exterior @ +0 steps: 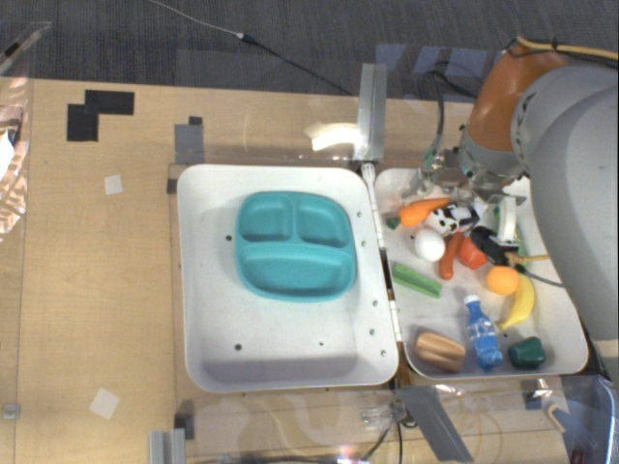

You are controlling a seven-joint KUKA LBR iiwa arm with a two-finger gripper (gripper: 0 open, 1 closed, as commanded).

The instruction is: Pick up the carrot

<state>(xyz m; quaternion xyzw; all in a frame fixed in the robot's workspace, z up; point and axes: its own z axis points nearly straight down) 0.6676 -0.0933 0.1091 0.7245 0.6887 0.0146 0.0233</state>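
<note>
Teal tray (293, 245), banana (521, 303), bottle (482, 333)

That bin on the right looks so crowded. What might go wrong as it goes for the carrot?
The carrot lies packed against a black-and-white toy and a white egg, so the tool may pinch a neighbour instead. A near miss might also nudge the carrot against the bin wall.

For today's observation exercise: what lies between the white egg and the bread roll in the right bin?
In the camera view, a green bean pod lies between the white egg and the bread roll, on the right bin's floor.
</note>
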